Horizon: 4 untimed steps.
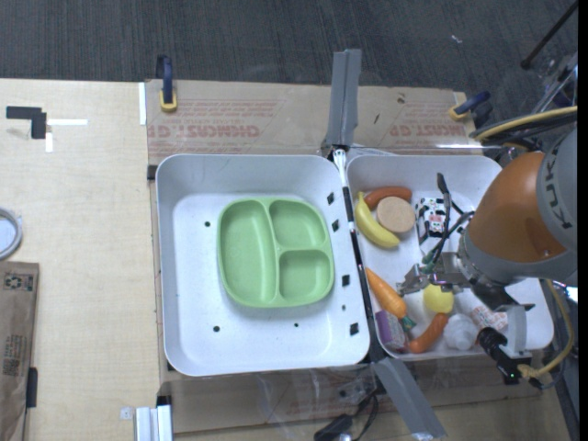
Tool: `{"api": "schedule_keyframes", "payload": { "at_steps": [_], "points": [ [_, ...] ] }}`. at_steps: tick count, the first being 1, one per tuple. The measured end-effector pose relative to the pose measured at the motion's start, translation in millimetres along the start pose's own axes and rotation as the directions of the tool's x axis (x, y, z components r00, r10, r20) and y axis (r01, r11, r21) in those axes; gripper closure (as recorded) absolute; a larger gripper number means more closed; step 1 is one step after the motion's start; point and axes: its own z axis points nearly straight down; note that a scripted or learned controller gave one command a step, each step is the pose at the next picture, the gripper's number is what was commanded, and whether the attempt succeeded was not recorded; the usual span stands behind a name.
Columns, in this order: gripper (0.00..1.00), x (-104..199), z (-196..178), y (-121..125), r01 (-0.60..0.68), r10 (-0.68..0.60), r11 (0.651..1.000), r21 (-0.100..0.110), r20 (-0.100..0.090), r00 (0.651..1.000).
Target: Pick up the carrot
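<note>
Bench [83,338] first, since it takes up most of my feed: pale wood running from the left edge across the lower frame, with dark floor along the top. On it sit two shallow white bins side by side. I see the left bin [184,338] at centre frame, holding a green divided plate [276,251] with three compartments, tilted slightly on the bin floor. The right bin [478,165] sits against it at the right of the frame, crowded with toy food.

My arm [519,219] comes in from the right edge, its orange band bulking over the right bin's far side. The gripper [430,278] hangs low over the middle of that bin, just above a small yellow piece [439,299]. I cannot tell from this angle whether its fingers are spread or pressed together; the wrist and cables blur that spot.

The carrot [386,292] lies on the floor of the right bin near its left wall, slanting from upper left to lower right, just left of the gripper and, as far as I can see, not touching it. A banana [375,228] curves in the bin's upper left, beside a round tan slice [396,215]. A purple item [390,331] and a reddish sausage-like piece [428,333] sit at the bin's lower edge.
</note>
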Motion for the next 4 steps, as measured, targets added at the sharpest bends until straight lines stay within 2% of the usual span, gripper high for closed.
{"api": "schedule_keyframes", "payload": {
  "at_steps": [1, 2, 3, 4],
  "points": [
    [0.00, 35, -94, 2, 0.014, -0.014, 1.000, 0.027, -0.015, 1.000],
    [0.00, 5, 6, -7, 0.134, -0.133, 0.991, 0.026, -0.020, 0.991],
    [1.00, 4, -3, -6, 0.131, -0.131, 0.991, 0.025, -0.019, 0.991],
    [1.00, 65, -94, 20, 0.034, -0.033, 0.999, 0.028, -0.015, 0.999]
  ]
}}
